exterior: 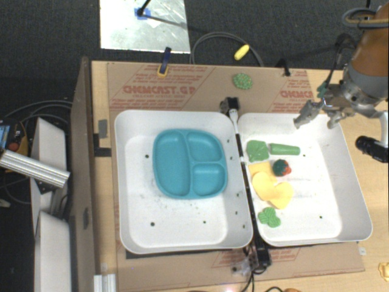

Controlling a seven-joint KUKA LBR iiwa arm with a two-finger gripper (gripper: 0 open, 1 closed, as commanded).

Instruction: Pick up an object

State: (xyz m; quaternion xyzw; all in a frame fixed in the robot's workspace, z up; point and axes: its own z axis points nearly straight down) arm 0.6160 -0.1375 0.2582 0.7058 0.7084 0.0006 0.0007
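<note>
My gripper (318, 118) hovers over the far edge of the right bin (328, 181), its two fingers spread apart with nothing between them. Below and left of it, along the bin's left side, lie several toy foods. A green leafy piece (256, 150) sits beside a green cucumber-like piece (284, 149). A small red and green piece (280, 167) lies just in front of them. A yellow piece (271, 189) comes after that, then a small green broccoli-like piece (269, 218) nearest the front.
The left bin (140, 224) holds a blue divided plate (189, 163). A small green object (242, 81) and a yellow object (241, 52) lie on the cardboard behind the bins. A clamp (230, 106) sits where the bins meet.
</note>
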